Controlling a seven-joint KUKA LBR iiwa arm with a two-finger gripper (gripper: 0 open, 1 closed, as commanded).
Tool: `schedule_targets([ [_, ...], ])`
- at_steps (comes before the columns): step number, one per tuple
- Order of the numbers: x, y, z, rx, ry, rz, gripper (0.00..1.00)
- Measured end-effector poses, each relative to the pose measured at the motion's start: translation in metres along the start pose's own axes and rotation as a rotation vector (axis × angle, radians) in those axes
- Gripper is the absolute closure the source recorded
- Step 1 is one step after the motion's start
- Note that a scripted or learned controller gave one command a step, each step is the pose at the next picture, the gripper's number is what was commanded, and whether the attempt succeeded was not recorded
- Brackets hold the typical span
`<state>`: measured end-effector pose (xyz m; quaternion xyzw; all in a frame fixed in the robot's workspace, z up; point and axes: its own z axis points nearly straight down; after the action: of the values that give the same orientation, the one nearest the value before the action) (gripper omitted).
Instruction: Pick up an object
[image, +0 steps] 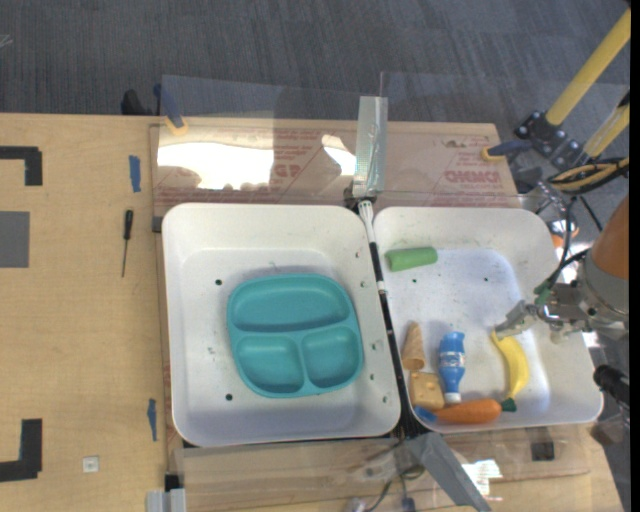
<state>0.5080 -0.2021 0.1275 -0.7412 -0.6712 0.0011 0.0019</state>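
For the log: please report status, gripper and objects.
Gripper above right bin, over banana top end. Nothing seen held. Carrot, bottle nearby.

Quick count of what's here: two shallow white bins side by side on the worktop (80, 300), the left bin (190, 240) with just one teal divided plate (293, 335) that has three compartments. The right bin (480, 225) has six small things: one green cylinder-shaped piece (411, 258), one yellow banana (514, 365), one carrot (468, 411), one little blue-and-white bottle (452, 362), one tan cone (414, 345) and one tan blocky chunk (427, 388) I can't really identify. Outside the bins there's one black screwdriver-looking tool (126, 240) lying on the wood.
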Motion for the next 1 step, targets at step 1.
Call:
schedule_targets([
  [1, -0.0024, 0.0006, 0.0382, -0.008, 0.011, -0.098, 0.00],
])
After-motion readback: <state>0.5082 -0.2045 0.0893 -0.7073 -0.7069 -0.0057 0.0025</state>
